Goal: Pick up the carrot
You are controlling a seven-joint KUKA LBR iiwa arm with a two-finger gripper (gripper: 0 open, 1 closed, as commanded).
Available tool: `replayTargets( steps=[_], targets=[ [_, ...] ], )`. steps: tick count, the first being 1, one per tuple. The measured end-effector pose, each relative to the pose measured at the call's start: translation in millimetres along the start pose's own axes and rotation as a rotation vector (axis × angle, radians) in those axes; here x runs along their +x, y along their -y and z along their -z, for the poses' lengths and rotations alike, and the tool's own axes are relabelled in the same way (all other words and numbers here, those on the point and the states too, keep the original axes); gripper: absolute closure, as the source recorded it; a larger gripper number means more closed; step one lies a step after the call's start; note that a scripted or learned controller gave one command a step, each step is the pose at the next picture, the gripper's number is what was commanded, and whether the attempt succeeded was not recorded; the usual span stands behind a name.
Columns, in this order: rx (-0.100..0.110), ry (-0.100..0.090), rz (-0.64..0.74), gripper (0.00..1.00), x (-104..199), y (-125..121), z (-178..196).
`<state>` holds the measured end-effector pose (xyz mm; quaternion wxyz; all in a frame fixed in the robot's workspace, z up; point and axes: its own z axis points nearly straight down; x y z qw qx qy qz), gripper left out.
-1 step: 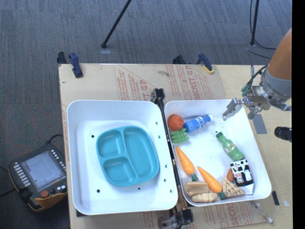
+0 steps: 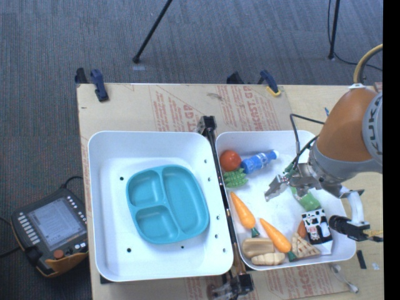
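Observation:
Two orange carrots with green stems lie in the right bin (image 2: 262, 134): one carrot (image 2: 244, 211) near the bin's left wall and a second carrot (image 2: 275, 235) lower and to its right. My gripper (image 2: 285, 185) hangs over the middle of the right bin, above and to the right of both carrots. Its fingers stand open with nothing between them. Neither carrot touches the gripper.
The right bin also holds a red tomato (image 2: 230, 160), a blue bottle (image 2: 259, 162), a green leafy piece (image 2: 235, 179), bread rolls (image 2: 261, 249), a sandwich wedge (image 2: 304, 247), a milk carton (image 2: 317, 225) and a green block (image 2: 309, 200). The left bin (image 2: 94, 167) holds a blue divided plate (image 2: 167, 203).

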<state>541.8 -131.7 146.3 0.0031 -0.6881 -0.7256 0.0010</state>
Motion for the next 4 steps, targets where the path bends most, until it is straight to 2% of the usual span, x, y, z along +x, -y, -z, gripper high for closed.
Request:
replayTargets(
  steps=[1, 2, 3, 4],
  targets=[
    [0.000, 0.000, 0.042, 0.00, 40.8, 64.9, -60.2],
    [-0.002, 0.001, 0.041, 0.00, 40.1, 64.4, -59.7],
    [0.000, -0.001, 0.038, 1.00, 40.0, 64.4, -50.2],
    [-0.003, 0.001, -0.230, 1.00, 78.4, 62.1, 53.7]
  ],
)
